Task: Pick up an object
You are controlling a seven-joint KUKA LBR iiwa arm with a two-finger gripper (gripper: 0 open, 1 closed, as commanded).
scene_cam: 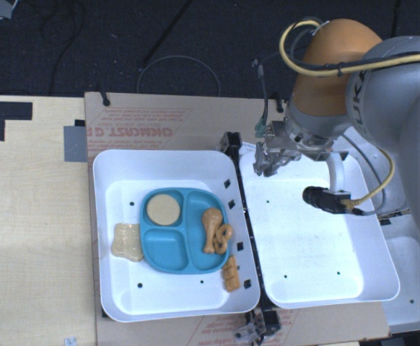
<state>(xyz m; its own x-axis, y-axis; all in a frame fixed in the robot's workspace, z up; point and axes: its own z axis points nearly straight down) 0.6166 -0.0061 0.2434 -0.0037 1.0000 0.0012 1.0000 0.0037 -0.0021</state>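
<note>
Approach step: the grey two-finger gripper, jaws' gap impossible to tell, hangs over the right white bin, so next it must cross left to the tan pretzel-shaped piece on the blue divided plastic tray.

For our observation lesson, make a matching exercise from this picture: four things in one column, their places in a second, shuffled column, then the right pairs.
Things
1. round beige disc
2. pretzel-like piece
3. pale flat piece
4. gripper

Places
A. on the left bin's floor, left of the blue tray
B. over the right bin's far left corner
C. tray's upper left compartment
D. tray's right compartment

Pairs: 1-C, 2-D, 3-A, 4-B
</note>
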